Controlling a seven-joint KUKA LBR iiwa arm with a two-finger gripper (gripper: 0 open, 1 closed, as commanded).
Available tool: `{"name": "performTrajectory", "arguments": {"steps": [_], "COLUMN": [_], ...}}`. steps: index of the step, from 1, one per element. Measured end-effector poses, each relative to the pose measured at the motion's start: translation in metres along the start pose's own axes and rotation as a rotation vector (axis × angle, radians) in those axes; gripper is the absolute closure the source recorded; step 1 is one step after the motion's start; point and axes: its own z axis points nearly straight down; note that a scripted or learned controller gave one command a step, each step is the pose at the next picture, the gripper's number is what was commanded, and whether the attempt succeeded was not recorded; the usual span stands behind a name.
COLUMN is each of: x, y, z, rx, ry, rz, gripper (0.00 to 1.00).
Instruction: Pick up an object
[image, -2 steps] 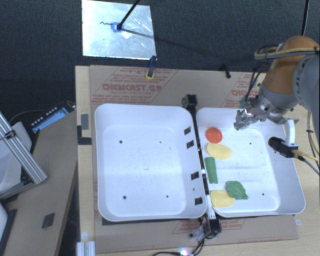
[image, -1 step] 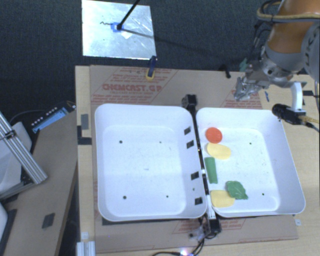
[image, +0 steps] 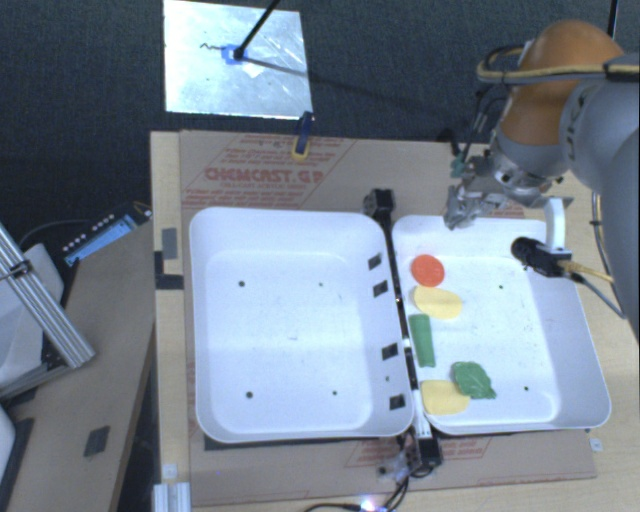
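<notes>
The right bin holds several small items along its left side: an orange-red disc, a pale yellow oval piece, a green stick, a leafy green piece and another yellow piece. My gripper hangs above the right bin's far left corner, up and right of the orange-red disc. Nothing shows between its fingers.
The left bin lies beside the right one, joined by black clips along the shared wall. A black fitting on the arm juts over the right bin's far side. A shiny sheet lies beyond the bench.
</notes>
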Motion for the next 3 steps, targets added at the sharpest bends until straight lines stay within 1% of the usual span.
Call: {"name": "performTrajectory", "arguments": {"steps": [1, 2, 3], "x": [0.025, 0.06, 0.14], "y": [0.002, -0.046, -0.033], "z": [-0.174, -0.217, -0.08], "rx": [-0.025, -0.008, 0.008], "ry": [-0.002, 0.001, 0.002], "rz": [-0.002, -0.001, -0.006], "gripper": [1.0, 1.0, 1.0]}}
